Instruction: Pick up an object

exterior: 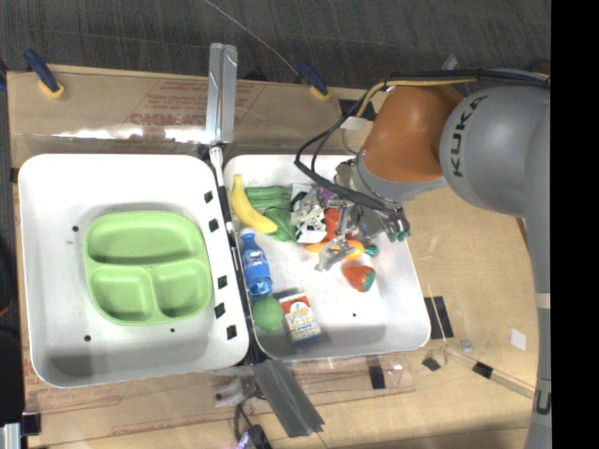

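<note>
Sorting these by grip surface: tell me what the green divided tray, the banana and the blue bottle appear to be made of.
Green divided tray: seems moulded plastic, matte to satin, one even colour with soft rounded compartment edges.
Banana: probably a plastic toy, given its uniform bright yellow and smooth skin, though real fruit can't be ruled out.
Blue bottle: looks like glossy plastic with a lighter label; too small to say more.
</note>
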### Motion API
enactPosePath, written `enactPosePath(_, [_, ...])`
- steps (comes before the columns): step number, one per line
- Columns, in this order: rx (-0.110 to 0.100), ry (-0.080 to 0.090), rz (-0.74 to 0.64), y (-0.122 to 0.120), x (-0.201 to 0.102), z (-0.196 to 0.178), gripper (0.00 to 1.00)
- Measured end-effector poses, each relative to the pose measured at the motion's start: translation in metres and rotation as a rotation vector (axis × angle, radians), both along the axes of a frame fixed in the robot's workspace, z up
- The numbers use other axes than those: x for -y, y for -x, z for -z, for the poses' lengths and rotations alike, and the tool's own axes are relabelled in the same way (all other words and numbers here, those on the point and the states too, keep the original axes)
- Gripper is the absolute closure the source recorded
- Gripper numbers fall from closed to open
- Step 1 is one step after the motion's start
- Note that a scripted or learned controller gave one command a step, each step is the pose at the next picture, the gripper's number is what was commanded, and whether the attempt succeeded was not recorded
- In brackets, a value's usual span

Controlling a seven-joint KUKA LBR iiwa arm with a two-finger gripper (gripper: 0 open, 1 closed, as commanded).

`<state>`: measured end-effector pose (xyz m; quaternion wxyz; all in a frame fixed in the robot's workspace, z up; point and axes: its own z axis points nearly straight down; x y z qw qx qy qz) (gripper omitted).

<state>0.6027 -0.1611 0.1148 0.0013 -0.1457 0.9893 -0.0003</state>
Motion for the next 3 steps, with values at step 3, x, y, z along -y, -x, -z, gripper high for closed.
enactPosePath(3, [0.006,0.003,-0.416,-0.030,0.017,-0.154,1.00])
